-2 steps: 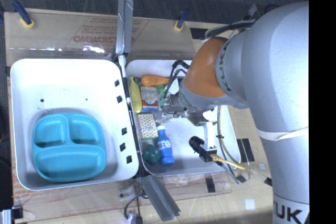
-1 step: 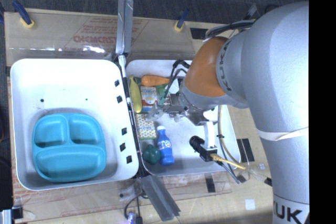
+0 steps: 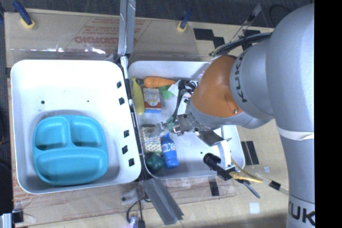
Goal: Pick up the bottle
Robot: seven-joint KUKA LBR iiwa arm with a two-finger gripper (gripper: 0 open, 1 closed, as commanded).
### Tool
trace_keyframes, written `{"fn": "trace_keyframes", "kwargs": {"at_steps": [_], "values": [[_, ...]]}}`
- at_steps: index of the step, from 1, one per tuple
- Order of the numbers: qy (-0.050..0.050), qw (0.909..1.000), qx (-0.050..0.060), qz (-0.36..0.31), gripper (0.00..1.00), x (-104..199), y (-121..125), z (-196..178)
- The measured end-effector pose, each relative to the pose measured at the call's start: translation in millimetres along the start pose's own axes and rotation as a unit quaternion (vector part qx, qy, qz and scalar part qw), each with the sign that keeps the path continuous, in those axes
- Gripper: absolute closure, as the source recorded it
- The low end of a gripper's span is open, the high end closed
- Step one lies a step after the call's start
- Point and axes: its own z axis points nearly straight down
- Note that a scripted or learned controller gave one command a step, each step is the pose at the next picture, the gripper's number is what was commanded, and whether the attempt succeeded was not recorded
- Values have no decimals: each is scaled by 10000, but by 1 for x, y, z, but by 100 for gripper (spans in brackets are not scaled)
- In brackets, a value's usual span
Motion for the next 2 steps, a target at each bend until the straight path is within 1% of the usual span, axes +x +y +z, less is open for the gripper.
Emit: {"fn": "trace_keyframes", "kwargs": {"at_steps": [1, 2], "values": [[33, 10000, 42, -34, 100, 1, 0, -7], [13, 9999, 103, 133, 100, 53, 22, -125]]}}
